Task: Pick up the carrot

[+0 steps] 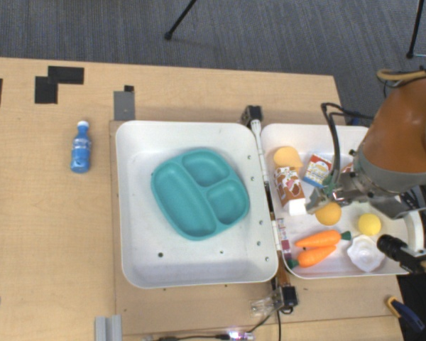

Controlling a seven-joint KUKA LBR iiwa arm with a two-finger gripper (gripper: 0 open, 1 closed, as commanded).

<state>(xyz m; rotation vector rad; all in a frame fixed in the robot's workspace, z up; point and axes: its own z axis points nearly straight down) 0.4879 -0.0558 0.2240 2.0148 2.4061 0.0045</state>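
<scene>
Carrot (pixel 318 249) | lies at the right bin's (pixel 412 229) front-left corner | gripper (pixel 326 199) hangs just behind it, over an orange ball (pixel 328 214) | finger state cannot be told | descent should be centred across carrot's width.

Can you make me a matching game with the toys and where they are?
Things:
1. carrot
2. teal plate
3. blue bottle
4. lemon

Places:
A. lying on the wooden bench, outside the bins
B. in the left bin
C. at the near edge of the right bin
D. in the right bin, just under the arm

Pairs: 1-C, 2-B, 3-A, 4-D
</scene>
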